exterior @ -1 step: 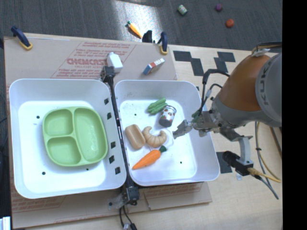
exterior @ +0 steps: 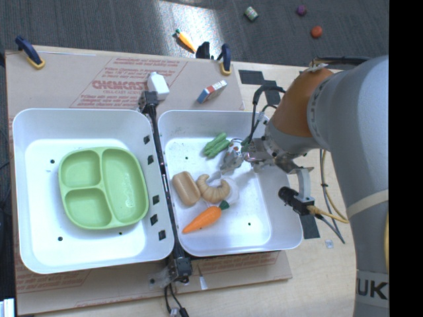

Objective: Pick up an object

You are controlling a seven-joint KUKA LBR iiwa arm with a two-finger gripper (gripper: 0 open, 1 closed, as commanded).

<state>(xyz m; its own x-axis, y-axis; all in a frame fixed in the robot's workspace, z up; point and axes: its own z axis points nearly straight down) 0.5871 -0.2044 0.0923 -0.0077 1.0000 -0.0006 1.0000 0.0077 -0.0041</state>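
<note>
The gripper point(exterior: 232, 158) is hanging low inside the right bin point(exterior: 264, 233), near its back edge, and nothing is being lifted yet; the pick looks barely begun. Whether it is clenched or released, I cannot tell. The candidates are lying close together: a green bean pod point(exterior: 215, 144) just beside the gripper, a croissant point(exterior: 215, 189), a bread roll point(exterior: 186, 188) and a carrot point(exterior: 203, 219) toward the front edge. The left bin point(exterior: 26, 243) is carrying a green divided plate point(exterior: 102, 187).
</note>
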